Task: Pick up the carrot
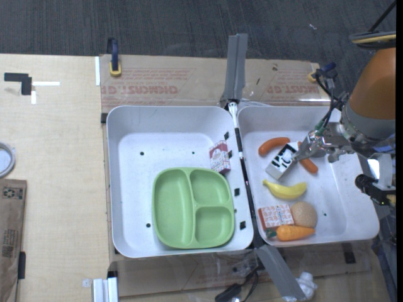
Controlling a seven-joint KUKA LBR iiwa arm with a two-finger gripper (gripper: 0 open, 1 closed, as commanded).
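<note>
- Wooden bench (56, 168) carries two white bins; the right bin (352, 231) holds the food.
- Carrot (295, 233) lies at that bin's near edge, beside a round bun (304, 214).
- Gripper (310, 148) hovers far from the carrot; finger opening cannot be told.

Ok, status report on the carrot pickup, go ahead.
Hand low in right bin, over a small orange piece. Carrot lying at the bin's near edge, untouched. Bread roll touching it.
</note>
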